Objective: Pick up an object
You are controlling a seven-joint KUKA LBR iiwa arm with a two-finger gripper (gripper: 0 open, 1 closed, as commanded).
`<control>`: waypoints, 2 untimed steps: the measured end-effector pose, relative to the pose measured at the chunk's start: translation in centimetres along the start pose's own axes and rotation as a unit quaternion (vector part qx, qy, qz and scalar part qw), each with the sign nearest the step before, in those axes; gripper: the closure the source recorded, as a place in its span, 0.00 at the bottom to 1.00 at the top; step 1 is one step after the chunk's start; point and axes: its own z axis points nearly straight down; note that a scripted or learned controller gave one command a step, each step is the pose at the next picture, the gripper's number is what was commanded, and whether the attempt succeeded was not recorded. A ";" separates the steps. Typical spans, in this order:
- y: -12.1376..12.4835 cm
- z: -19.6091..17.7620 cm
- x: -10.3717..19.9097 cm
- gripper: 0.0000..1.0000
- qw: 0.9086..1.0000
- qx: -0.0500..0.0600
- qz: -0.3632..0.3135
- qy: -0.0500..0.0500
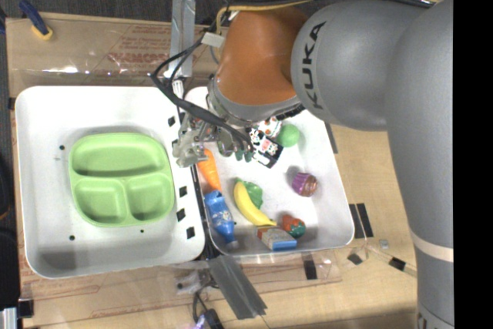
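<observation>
My gripper (219,144) hangs low over the upper left part of the right bin (339,200), under the orange wrist band. Just below it lies an orange carrot (208,170), close to the bin's left wall. A yellow banana (248,204) with a small green piece beside it and a blue bottle (219,216) lie further toward the front. A black and white patterned item (266,144) sits right next to the gripper, partly hidden by it. I see nothing lifted off the bin floor.
A green ball (290,136), a purple object (303,183), a red and green object (293,226) and a small blue and white box (278,241) lie in the right bin. The left bin (31,166) holds a green divided tray (119,177).
</observation>
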 end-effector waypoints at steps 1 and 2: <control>-2.2 -5.6 -3.8 1.00 0.991 0.002 0.132 0.002; -6.0 0.6 -5.9 1.00 1.000 0.002 0.011 0.006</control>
